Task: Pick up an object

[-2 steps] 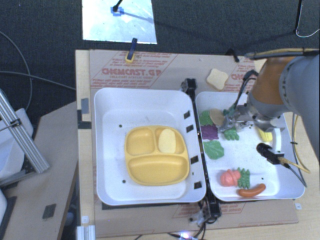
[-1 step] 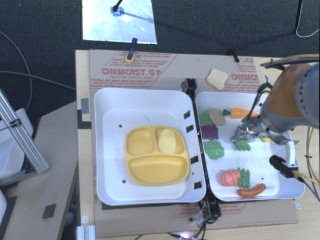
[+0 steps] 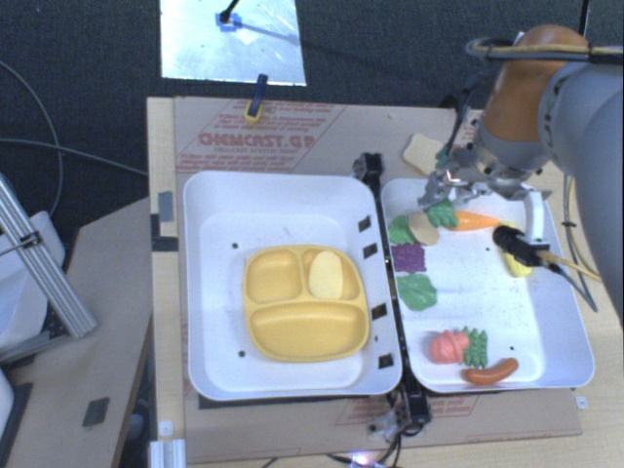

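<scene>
- Lower right of the frame: a curved red-orange toy sausage (image 3: pixel 490 370), a bunch of dark green toy bean pods (image 3: pixel 475 347) and a pink-red toy lump (image 3: pixel 447 346) sit together at the near end of the right-hand shallow white bin (image 3: pixel 546 315).
- Lower centre: a yellow plastic compartment plate (image 3: pixel 305 302) lies alone in the left-hand shallow white bin (image 3: pixel 214 222).
- Mid right bin, along its left wall: a flat green toy leaf (image 3: pixel 417 292), with a small purple toy block (image 3: pixel 408 257) just beyond it.
- Upper part of the right bin: an orange toy carrot with a green top (image 3: pixel 476 221) lies flat. Its long axis runs across the frame, green end to the left, touching a pale beige toy disc (image 3: pixel 424 227) and a second green leafy piece (image 3: pixel 400 230).
- The tool (image 3: pixel 444 188) sits just above the carrot's green end in the frame; whether it is apart or together cannot be told, and nothing is visibly held.
- The carrot looks the likeliest pick, lying just toward the frame's lower right of the tool, so a grip would best close across its short width.
- Upper centre: a beige toy slice (image 3: pixel 422 151) rests outside the bins on the table's printed cardboard sheet (image 3: pixel 263 139).
</scene>
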Robot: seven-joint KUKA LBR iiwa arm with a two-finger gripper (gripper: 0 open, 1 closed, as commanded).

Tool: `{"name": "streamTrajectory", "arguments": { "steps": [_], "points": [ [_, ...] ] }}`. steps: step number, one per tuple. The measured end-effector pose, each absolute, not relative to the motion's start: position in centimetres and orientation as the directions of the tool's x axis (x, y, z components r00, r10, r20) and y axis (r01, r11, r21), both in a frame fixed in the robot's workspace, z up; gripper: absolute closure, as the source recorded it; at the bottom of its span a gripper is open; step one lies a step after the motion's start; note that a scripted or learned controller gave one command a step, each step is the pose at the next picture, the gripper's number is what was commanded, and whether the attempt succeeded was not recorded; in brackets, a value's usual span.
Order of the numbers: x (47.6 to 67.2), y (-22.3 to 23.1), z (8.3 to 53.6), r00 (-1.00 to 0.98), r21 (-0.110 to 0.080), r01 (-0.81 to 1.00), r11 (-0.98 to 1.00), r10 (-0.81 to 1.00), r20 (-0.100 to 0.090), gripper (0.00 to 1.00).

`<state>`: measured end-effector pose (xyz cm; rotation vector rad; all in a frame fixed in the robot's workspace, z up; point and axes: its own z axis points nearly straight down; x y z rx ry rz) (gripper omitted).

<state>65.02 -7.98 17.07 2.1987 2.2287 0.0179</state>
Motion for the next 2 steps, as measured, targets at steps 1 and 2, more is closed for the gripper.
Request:
{"name": "streamTrajectory", "arguments": {
  "steps": [1,2],
  "points": [
    [61.4,-9.1,20.8,0.0,0.004,1.0,0.0,1.0,-0.001,1.0],
    [60.2,-1.5,18.3,-0.011,-0.001,1.0,0.011,1.0,0.004,1.0]
  ]
}}
